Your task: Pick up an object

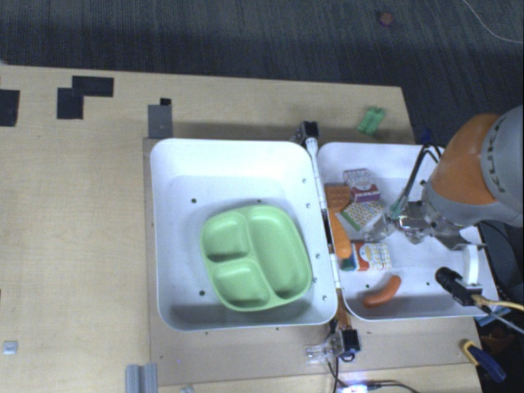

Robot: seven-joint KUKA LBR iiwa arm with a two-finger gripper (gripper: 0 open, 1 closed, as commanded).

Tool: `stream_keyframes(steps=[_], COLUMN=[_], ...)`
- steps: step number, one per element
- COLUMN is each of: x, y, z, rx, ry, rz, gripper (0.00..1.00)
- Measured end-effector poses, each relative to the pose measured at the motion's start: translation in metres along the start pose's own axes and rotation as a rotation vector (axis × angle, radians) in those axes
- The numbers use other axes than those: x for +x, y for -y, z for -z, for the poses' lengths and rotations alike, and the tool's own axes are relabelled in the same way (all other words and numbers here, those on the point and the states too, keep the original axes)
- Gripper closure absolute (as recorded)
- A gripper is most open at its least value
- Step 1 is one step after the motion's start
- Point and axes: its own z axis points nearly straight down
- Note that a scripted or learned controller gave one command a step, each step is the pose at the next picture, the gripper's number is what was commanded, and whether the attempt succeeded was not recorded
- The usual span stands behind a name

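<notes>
A pale wooden bench (74, 244) stands on dark grey carpet (246, 23) and carries two shallow white bins side by side. The left bin (176, 178) holds a green divided plate (255, 256), lying flat with its three compartments facing up, set toward the bin's 5 o'clock corner. The right bin (417, 297) holds a cluster of small items along its left half. The arm (479, 174), grey with an orange band, enters from 3 o'clock and reaches down over the right bin. The gripper (397, 222) sits low in the bin just right of the cluster, at or very near a small patterned packet (360, 214); whether it is released or clenched cannot be told, since the tip is blurred and partly lost against the items, and nothing is clearly seen grasped. At 12 o'clock of that packet lies a small box with a dark red band (360, 184). An orange block (337, 205) lies along the bin's left wall, its long axis running roughly 12 to 6 o'clock. Below it sits a white packet with red print (375, 256). A sausage (382, 291) lies alone near the bin's 6 o'clock edge, its long axis tilted, pointing from about 8 o'clock to 2 o'clock. A small green object (371, 120) rests on the bench beyond the right bin at 12 o'clock.
</notes>
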Motion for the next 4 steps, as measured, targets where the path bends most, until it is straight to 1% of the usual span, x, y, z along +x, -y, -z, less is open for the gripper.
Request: stream_keyframes(steps=[1, 2, 3, 4], x=[0.000, 0.000, 0.050, 0.052], y=[-0.002, -0.002, 0.054, 0.052], z=[0.012, 0.011, 0.002, 0.012], rx=[-0.005, -0.005, -0.007, -0.011], ry=[0.001, 0.001, 0.008, 0.004], rz=[0.003, 0.002, -0.005, 0.000], gripper=[1.00, 0.00, 0.00, 1.00])
